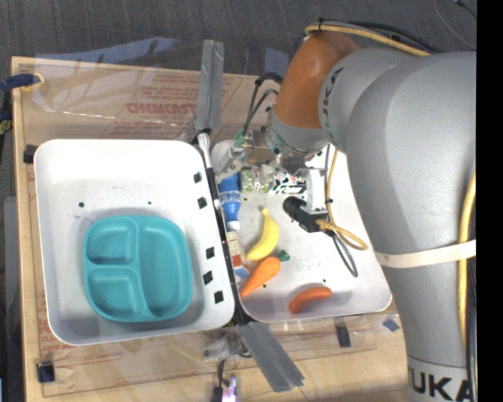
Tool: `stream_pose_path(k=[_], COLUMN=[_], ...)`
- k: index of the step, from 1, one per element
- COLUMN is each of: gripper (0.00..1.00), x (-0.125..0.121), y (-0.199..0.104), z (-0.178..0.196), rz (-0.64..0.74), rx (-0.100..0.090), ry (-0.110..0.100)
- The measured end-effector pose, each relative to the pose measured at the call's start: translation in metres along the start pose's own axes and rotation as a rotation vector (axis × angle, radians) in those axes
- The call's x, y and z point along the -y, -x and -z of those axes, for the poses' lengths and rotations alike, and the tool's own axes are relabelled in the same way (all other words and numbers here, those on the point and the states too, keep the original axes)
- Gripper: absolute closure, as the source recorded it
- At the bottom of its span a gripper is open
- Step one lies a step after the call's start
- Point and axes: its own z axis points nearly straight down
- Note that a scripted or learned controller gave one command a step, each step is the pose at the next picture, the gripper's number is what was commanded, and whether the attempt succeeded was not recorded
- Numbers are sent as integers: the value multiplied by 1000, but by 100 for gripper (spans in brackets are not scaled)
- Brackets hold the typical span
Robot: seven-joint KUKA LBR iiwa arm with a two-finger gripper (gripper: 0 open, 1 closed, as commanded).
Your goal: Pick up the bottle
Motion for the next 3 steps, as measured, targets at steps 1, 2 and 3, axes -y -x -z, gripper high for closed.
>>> stream_pose_path(k=[1,2,3], gripper=[0,100,100], x=[12,12,-5], y=[15,9,-24], z=[-44,-38,52], rz=[-192,-183,-440], rx=[6,-3,-2], ry=[1,-7,-8])
